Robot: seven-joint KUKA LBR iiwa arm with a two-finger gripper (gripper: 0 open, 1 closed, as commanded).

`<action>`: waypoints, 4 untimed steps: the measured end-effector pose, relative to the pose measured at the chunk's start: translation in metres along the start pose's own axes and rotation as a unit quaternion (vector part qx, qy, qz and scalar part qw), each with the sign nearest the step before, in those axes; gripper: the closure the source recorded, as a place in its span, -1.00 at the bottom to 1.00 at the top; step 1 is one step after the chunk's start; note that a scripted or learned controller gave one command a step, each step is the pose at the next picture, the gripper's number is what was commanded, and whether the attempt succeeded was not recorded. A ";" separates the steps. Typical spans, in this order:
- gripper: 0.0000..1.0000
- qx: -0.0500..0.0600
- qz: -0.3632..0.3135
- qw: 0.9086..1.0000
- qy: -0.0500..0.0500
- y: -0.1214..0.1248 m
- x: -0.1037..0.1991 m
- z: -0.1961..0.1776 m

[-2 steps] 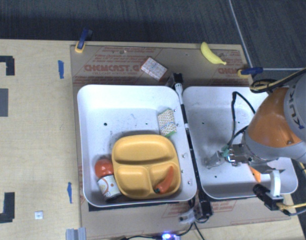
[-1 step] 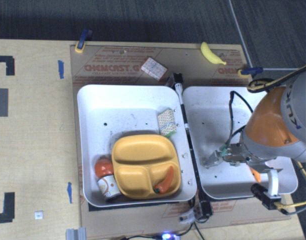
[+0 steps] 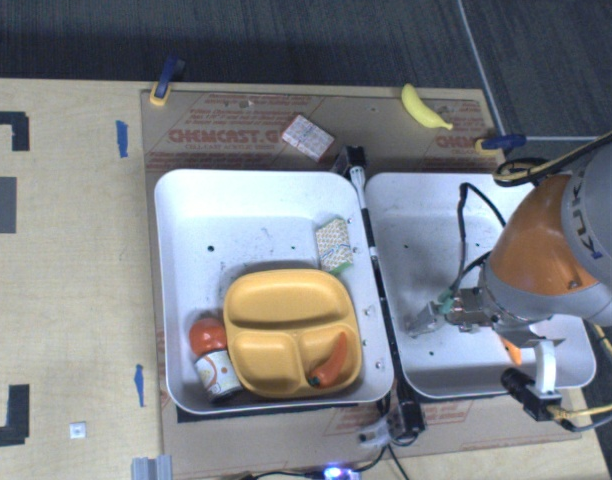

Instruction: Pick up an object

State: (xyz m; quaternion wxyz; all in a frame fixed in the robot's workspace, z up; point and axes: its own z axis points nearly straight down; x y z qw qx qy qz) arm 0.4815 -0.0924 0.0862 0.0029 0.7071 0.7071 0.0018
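One fixed camera sat above the bench, looking down at a slant, far enough to take in both bins whole. The left bin lay near centre, the right bin toward the right edge. Dark floor ran along the top.

The gripper hung low inside the right bin — the yellow tray sat in the left bin.
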 end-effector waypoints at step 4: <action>-1.00 0.000 -0.001 1.000 0.000 0.000 -0.001 0.000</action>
